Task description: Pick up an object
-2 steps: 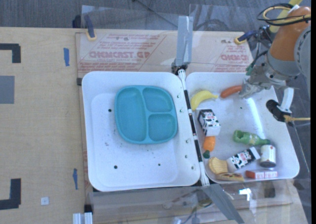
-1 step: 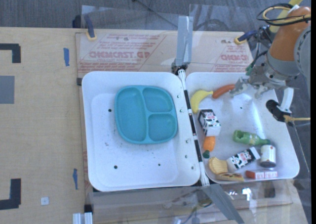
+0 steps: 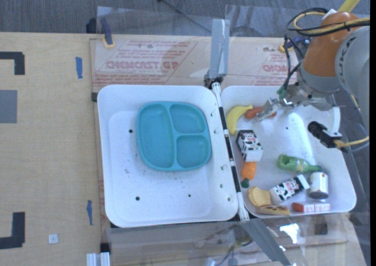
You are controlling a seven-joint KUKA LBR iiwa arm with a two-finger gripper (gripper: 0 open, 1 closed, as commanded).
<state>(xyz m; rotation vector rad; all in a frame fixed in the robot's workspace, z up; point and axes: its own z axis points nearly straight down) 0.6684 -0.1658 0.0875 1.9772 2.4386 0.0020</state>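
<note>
Fingers' state cannot be told; the gripper (image 3: 271, 108) hovers just beside the banana (image 3: 235, 115). It may knock the banana aside, grasping nothing.

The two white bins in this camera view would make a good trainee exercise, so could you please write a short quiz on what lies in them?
1. True or false: the teal plate lies in the right bin.
2. Which thing lies nearest the claw?
A. the banana
B. the green bottle
C. the small can
3. Fill in: the carrot lies just below the black-and-white ____.

Key
1. False: it lies in the left bin.
2. A: the banana lies at the top left of the right bin, close to the claw.
3. carton
</note>
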